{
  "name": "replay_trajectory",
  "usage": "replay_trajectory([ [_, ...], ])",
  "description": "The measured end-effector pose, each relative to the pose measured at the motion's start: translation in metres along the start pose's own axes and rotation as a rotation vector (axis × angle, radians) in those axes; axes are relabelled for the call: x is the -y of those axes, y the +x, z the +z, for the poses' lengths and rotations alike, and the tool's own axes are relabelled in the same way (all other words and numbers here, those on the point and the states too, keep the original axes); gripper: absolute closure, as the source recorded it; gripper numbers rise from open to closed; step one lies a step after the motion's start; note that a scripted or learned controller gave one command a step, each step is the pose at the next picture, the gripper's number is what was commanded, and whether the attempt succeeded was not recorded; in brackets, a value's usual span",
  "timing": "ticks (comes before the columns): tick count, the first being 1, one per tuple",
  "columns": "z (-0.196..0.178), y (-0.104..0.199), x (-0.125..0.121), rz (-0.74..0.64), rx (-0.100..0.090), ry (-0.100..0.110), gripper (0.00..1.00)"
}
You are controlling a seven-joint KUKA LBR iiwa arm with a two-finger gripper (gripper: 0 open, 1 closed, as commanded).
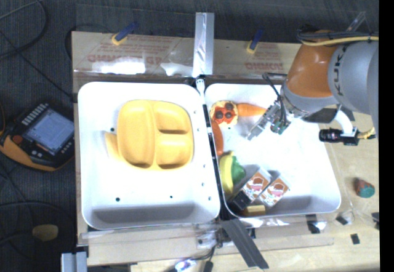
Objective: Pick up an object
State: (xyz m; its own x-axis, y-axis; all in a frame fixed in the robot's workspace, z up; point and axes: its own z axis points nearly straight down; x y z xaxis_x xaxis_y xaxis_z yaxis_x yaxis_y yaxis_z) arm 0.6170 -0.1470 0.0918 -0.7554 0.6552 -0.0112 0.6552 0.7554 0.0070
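While the yellow tray (154, 133) fills the left bin (92, 203), the tool (266, 124) hangs in the right bin (320, 197) beside an orange toy (237, 111); its opening cannot be told.

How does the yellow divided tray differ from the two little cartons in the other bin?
The yellow divided tray lies in the left bin; the two cartons lie in the right bin, near its front edge. The tray is one large plain yellow piece with compartments; the cartons are small, printed, mostly red and white. The tray lies alone; the cartons lie side by side among other items. Both lie apart from the hand.
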Motion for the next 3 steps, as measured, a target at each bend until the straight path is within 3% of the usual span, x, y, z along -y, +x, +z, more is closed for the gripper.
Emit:
replay_trajectory([
  [1, -0.032, 0.008, -0.037, 0.003, -0.01, 0.004, 1.0],
  [2, -0.092, 0.028, -0.08, 0.45, -0.007, 0.01, 1.0],
  [3, -0.091, 0.031, -0.116, 0.452, -0.008, 0.01, 1.0],
])
